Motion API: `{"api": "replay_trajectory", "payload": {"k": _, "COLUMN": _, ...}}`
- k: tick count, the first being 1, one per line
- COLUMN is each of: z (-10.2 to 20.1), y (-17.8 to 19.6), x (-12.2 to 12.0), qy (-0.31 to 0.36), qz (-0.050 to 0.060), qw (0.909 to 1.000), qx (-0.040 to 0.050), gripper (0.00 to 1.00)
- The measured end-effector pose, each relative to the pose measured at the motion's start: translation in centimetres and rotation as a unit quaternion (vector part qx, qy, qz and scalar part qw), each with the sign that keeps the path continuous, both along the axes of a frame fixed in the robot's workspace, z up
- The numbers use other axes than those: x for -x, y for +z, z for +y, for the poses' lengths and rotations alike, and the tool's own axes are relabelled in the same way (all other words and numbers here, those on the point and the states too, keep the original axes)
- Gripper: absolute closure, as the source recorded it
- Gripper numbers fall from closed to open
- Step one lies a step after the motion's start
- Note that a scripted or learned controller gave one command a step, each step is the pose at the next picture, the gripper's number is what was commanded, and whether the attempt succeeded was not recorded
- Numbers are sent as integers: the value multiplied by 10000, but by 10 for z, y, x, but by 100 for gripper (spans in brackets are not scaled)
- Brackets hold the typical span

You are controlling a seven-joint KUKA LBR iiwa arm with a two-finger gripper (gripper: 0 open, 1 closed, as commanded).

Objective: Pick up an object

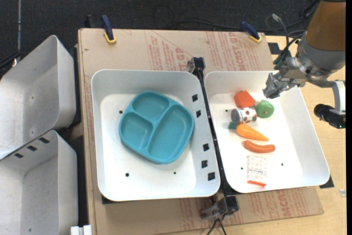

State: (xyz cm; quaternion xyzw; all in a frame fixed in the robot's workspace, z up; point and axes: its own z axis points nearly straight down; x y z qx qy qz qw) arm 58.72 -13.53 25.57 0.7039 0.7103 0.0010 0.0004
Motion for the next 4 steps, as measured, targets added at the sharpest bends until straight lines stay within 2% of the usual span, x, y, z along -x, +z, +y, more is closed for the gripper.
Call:
{"api": "replay_trajectory", "payload": {"k": 3, "z": 183, "y": -4, "x": -39, "qy": -6, "qz": -4, "qw": 10000, "qx": 3, "gripper": 100}}
{"api": "replay_trajectory", "payload": {"k": 4, "z": 225, "y": -13, "x": -51, "qy": -13, "qz": -2, "qw": 10000, "qx": 4, "gripper": 100}}
